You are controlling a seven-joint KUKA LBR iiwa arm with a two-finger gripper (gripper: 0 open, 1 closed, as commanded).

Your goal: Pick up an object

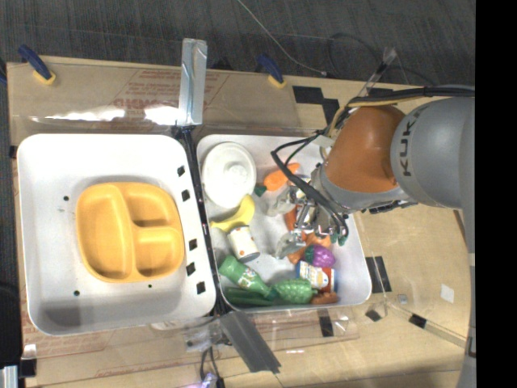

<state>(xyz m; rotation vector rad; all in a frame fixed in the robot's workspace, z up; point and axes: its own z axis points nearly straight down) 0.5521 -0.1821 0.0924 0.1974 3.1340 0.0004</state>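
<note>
Purple plastic grapes (322, 257) are lying in the right bin (362, 275), just beside the gripper (308, 231), which is hanging low over the clutter; I cannot tell its state. They are looking light, stiff and bumpy, likely slippery, so pinching across the cluster's middle seems best. 1 yellow tray (129, 230) is sitting in the left bin (40, 217).

Two bins sit side by side on the bench: the left bin (32, 217) holds a divided tray (129, 231) near its middle. The right bin (355, 277) is crowded, with a round bowl (229, 170) at its far left corner, a bottle (241, 272) lying near the front, and a cluster of grapes (322, 257) to the bottle's right. The arm (404, 156) reaches in from the right over this bin, its gripper (311, 229) down among the items just behind the grapes.
</note>
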